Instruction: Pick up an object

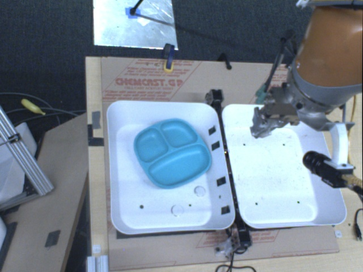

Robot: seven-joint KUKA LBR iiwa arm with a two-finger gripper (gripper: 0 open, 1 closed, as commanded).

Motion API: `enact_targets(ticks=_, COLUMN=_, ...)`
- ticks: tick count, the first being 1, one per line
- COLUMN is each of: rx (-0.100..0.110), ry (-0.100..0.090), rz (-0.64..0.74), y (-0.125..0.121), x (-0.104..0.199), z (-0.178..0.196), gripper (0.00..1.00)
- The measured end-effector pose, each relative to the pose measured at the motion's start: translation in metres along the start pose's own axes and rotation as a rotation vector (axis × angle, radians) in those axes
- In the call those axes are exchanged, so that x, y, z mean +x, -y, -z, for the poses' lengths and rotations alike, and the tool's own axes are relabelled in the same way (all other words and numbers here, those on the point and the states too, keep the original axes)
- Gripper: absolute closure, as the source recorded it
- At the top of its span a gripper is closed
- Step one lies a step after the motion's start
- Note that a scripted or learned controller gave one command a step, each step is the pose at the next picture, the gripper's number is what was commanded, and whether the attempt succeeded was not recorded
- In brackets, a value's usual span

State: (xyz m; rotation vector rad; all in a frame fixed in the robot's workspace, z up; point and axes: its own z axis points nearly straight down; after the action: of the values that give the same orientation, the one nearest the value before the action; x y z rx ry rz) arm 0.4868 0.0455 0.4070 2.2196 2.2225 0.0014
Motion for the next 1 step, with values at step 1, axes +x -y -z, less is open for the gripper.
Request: enact_targets(ticks=1, rx=-0.003, ry=-0.002, rz=0.008, y=0.0001, x=0.0592, z=0.0247, gripper=1.00)
